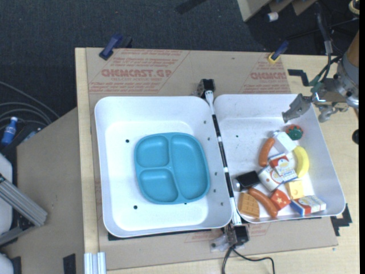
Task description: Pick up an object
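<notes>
My gripper (pixel 311 109) hangs over the far right corner of the right bin (pixel 245 116), open with nothing between its fingers. Just below it lies a red tomato with a green top (pixel 294 132) next to a white piece (pixel 283 140). Further toy food is heaped along the bin's right side: an orange sausage (pixel 266 150), a yellow banana (pixel 301 160), a small carton (pixel 274 173), a black block (pixel 247 180), a waffle (pixel 248 205), a second sausage (pixel 263 200) and a small box (pixel 311 205).
The left bin (pixel 114 153) holds a blue divided plate (pixel 171 167). A black divider rail (pixel 219 144) runs between the two bins. The right bin's far left part is bare white floor.
</notes>
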Controlling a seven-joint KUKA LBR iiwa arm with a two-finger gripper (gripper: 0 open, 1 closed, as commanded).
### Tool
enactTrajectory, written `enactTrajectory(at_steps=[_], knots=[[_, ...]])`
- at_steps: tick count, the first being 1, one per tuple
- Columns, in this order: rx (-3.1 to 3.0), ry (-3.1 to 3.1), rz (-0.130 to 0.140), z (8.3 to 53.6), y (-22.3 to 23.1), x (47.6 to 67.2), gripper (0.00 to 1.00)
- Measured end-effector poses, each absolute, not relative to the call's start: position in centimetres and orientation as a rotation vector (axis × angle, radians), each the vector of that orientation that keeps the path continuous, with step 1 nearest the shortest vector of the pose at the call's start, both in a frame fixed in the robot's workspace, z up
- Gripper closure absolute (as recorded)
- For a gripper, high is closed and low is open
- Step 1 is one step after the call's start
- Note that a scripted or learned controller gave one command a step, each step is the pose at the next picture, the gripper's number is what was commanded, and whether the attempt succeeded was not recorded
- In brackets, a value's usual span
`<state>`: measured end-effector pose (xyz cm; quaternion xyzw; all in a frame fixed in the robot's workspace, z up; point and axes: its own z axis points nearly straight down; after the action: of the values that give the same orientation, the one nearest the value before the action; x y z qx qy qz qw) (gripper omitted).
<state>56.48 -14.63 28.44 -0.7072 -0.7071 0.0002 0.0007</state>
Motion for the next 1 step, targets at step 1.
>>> enactTrajectory(at_steps=[1], knots=[[-2.221, -2.219, 0.002, 19.89, -18.53, 58.05, 0.00]])
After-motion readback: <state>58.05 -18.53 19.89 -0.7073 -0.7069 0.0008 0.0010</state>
